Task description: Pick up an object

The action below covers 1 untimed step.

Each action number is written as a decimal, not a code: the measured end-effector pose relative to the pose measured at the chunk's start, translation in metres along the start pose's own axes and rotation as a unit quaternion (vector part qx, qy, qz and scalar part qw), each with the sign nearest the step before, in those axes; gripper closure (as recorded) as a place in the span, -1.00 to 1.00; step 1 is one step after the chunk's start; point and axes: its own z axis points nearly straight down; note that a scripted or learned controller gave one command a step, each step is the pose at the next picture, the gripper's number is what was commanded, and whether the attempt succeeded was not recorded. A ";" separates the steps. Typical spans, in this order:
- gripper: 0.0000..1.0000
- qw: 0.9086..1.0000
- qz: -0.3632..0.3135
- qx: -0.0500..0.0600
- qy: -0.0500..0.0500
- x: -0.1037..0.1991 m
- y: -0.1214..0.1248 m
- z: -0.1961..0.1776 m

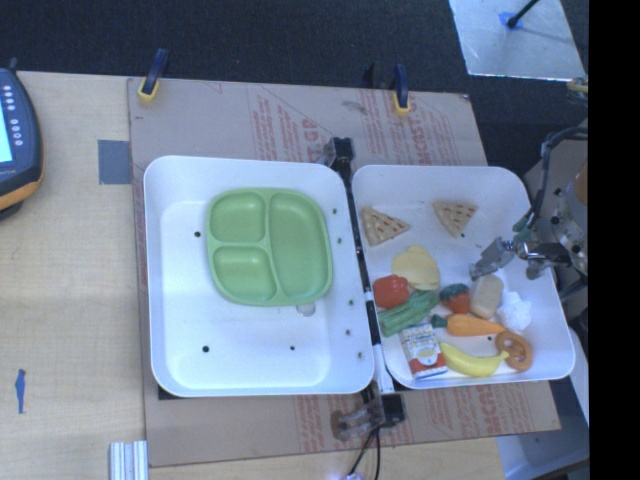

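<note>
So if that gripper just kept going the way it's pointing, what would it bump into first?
Probably the beige potato-like piece in the right bin. The gripper points left and slightly down in the camera view, just above it. Height is unclear, so it could pass over toward the yellow piece.

We look down at a slant from above the bench [70, 268]. Both white bins [180, 358] sit mid-frame, fairly near.

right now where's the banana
In the camera view, the banana lies in the right bin near its front edge, just below the carrot, between the small carton and the pretzel.
</note>
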 end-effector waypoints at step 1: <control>-1.00 1.000 -0.001 0.005 0.002 0.043 -0.028 0.090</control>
